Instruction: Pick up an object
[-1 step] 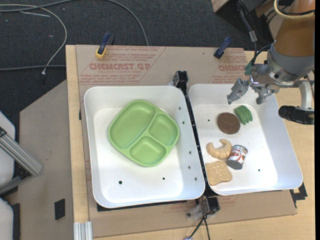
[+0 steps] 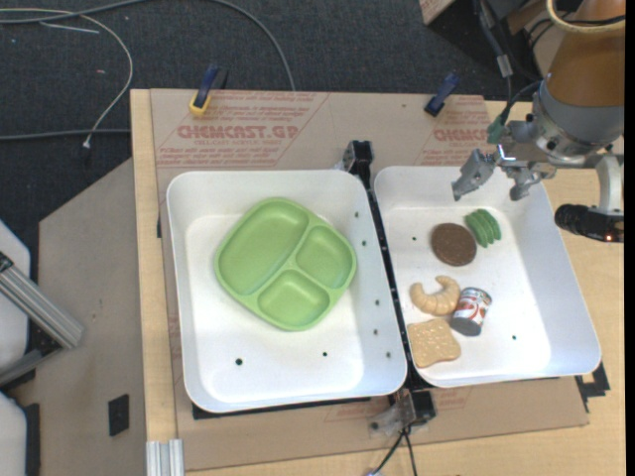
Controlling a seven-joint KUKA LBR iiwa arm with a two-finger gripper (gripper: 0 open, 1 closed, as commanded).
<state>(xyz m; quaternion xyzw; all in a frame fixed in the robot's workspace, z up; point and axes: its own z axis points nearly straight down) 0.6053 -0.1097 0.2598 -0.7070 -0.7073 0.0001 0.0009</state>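
- My gripper (image 2: 499, 174) hangs above the far part of the right bin (image 2: 566, 266), with both fingers spread apart and nothing between them; the claw is released.
- One fingertip (image 2: 466, 188) points toward the bin's middle, the other sits toward the right wall. Neither touches any object.
- Nearest candidate: the green ridged piece (image 2: 484, 225), just below and nearer the camera than my fingers. It lies tilted, touching or almost touching the brown round patty (image 2: 453, 244) on its left.
- Further out, near the bin's front: a croissant (image 2: 437, 295), a small can (image 2: 471, 310) lying beside it and touching it, and a slice of toast (image 2: 434, 343) against the bin's left wall.
- The left bin (image 2: 189, 266) holds a green divided plate (image 2: 286, 263), well apart from my reach line.
- Step in hand, by my judgement: approach, before descent. No object is lifted yet.
- Next move requires: centre the open fingers over one item, preferably the green piece; align the gap across its narrow side; descend until the tips bracket it; then close.
- Risk: the adjacent patty may be caught or pushed by one finger.
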